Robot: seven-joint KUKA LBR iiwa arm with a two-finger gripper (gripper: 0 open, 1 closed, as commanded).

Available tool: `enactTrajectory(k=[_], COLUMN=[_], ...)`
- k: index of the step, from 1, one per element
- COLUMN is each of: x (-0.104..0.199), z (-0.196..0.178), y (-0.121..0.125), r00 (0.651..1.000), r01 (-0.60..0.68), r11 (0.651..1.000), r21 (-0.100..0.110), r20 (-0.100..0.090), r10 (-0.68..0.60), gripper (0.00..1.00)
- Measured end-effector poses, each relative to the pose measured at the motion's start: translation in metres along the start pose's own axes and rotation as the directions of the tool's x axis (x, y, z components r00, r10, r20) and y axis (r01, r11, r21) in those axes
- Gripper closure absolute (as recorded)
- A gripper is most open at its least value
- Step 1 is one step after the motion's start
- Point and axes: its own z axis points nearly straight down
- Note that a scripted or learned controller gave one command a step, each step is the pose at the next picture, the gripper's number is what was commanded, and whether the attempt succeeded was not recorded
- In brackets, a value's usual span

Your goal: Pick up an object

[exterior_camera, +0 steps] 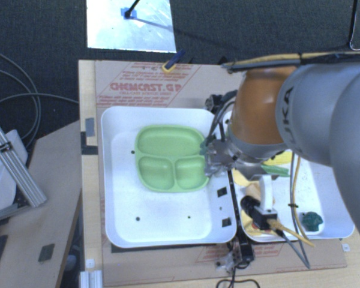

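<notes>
Because the grey arm point(330, 113) and its orange band point(258, 110) reach in over the bench, much of what lies right of the green divided plate point(168, 161) is covered. That plate lies flat in the left bin point(162, 227), toward the bin's far half, with its three compartments facing up. It is in plain sight except at its right rim, where the gripper point(211, 156) sits low against the edge. From this slant the gripper is a dark, blurred clump touching or just over the rim. Whether it is wide, narrow or clamped on the plate I cannot tell. Right of the plate, past the gripper, the right bin point(339, 224) is largely masked by the arm. A small teal object point(312, 221) rests in it, well apart from the plate. A yellow scrap point(283, 158) and a green strip point(277, 171) peek out from beneath the arm, too cut off to name.
</notes>
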Motion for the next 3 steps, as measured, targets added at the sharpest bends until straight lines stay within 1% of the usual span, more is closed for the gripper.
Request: enactTrajectory(k=[1,2,3], x=[0.013,0.047,0.024], z=[0.03,0.132,0.023], y=[-0.023,-0.011,-0.011], r00=[1.0,1.0,1.0], r01=[-0.005,-0.006,-0.009], r11=[1.0,1.0,1.0], r21=[0.002,0.001,-0.007], r20=[0.002,0.003,0.002], r10=[0.005,0.006,0.009], gripper=[1.0,1.0,1.0])
